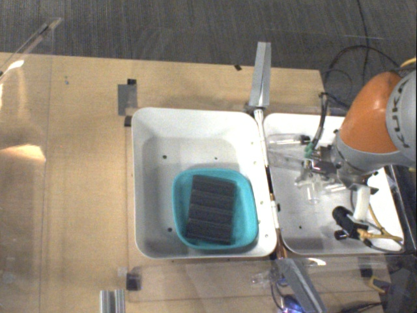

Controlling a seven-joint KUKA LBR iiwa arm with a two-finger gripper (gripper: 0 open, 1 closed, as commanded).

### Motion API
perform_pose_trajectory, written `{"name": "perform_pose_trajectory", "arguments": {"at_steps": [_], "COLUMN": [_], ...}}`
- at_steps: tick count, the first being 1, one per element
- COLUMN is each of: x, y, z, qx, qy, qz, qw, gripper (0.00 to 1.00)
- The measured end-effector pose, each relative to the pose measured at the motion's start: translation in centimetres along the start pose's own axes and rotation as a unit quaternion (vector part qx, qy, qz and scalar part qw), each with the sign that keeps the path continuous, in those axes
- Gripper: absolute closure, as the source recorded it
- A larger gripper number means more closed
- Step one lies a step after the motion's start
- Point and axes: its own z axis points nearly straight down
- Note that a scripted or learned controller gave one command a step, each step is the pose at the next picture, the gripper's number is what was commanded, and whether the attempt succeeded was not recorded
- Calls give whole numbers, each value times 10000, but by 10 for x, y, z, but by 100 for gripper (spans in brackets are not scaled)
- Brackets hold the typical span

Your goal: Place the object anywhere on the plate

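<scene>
**Block on plate, jaws off in the other bin**

Block [210, 208]: dark grey, ribbed, rectangular. It lies flat inside the teal plate [246, 194], in the left bin [150, 175], long axis running roughly away from the camera and tilted slightly. It sits within the rim with no overhang that I can see.

Handling, my guess: it looks like foam or moulded rubber — light, with some give, and not fragile. The ribs should add friction, so slip risk is low. Best hold is across the short width at mid-length, pads on the two long side faces and square to the ribs. A grip at one end would probably let it pivot. The plate rim stands close to the long sides, so there is little room to come down beside it.

The arm [371, 119] is over the right bin [293, 227], with the wrist end near that bin's left wall. Jaw state: cannot tell — the tip is lost in glare and clutter. Nothing is visibly held.

Relative position: block well apart from the jaws, to their left, with the bin divider between them. A small black item [345, 223] lies under the arm, and I can't tell if it's loose or part of the rig.

Going by how things lie, the placement looks done.
</scene>
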Motion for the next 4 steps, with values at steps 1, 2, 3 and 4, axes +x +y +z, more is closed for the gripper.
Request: {"name": "perform_pose_trajectory", "arguments": {"at_steps": [1,2,3,4], "x": [74,74,75,56], "y": [-6,-6,-4,-38], "z": [-22,-22,-33,-175], "qx": [-20,-19,-46,-47], "qy": [3,3,9,-3], "qz": [-1087,-1085,-1096,-1630], "qw": [9941,9941,9940,9866], "gripper": [100,0,100,100]}}
